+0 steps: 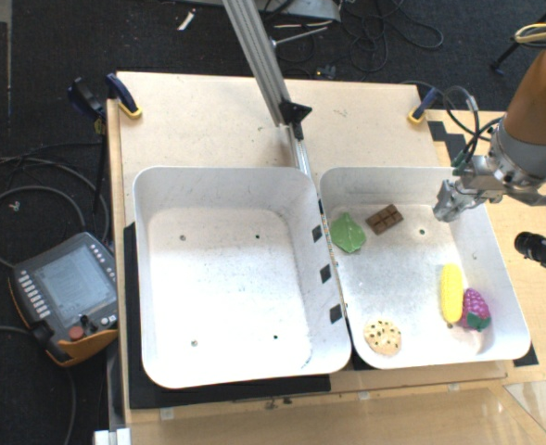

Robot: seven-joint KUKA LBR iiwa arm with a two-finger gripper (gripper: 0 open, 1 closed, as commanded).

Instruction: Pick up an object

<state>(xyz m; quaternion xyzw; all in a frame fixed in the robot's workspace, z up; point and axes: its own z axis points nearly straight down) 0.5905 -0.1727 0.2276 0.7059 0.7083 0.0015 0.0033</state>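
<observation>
The right bin [495, 248] holds several small objects. A green leaf-shaped piece [349, 234] lies near its left wall, with a brown chocolate bar [384, 219] just to its right. A yellow corn cob [451, 293] and a purple grape bunch [476, 309] lie together at the right side. A chocolate-chip cookie [382, 337] sits near the front. My gripper [447, 205] hangs over the bin's back right area, right of the chocolate bar and apart from it, with nothing seen in it.
The left bin [152, 276] stands beside the right one. A slanted metal pole [259, 54] runs down to the divide between the bins. A teach pendant [64, 295] lies off the bench at the left. Yellow clamps [126, 100] grip the bench's back corners.
</observation>
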